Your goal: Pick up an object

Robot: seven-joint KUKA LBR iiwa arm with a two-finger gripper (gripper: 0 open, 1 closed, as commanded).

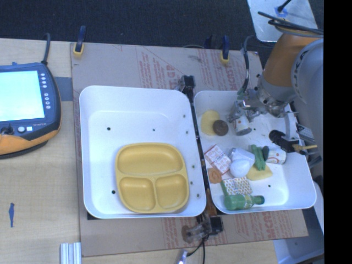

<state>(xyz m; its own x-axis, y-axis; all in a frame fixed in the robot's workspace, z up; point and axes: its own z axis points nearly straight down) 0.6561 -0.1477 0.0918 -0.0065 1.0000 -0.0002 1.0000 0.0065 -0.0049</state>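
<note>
Over the right bin's (294,194) far end I see the gripper (242,121) low, just beside a round brown ball (220,127) touching a pale yellow disc (208,120); can't tell its grip state. Glossy green bottle (241,202) lies flat near the front wall, long axis left-right.

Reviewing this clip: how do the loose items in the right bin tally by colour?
Best count, since the pile overlaps:
Green: 2, bottle, stick
Yellow: 2, disc, wedge
White: 2, bulb, tube
Brown: 2, ball, cookie
Patterned: 2, packet, card
Total: 10
</note>
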